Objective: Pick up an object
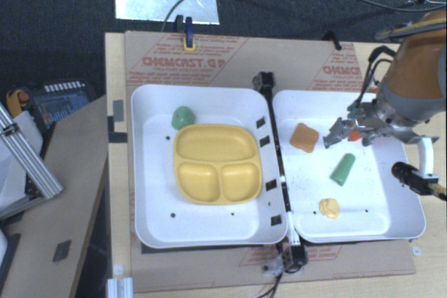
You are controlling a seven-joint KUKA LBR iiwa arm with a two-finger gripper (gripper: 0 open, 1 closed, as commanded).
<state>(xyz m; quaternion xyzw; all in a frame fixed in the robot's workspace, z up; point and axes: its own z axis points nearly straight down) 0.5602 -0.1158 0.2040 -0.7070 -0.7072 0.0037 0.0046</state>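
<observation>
The 2 white bins sit side by side; the left one holds a yellow tray and a green ball. In the right bin, the gripper hangs with fingers spread, grasping nothing. The orange block lies just left of it, the green cylinder just below, its long axis slanted. A yellow lump sits nearer the front.

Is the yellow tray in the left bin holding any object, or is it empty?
Empty: the yellow tray shows three bare compartments; the green ball lies beside it.
</observation>
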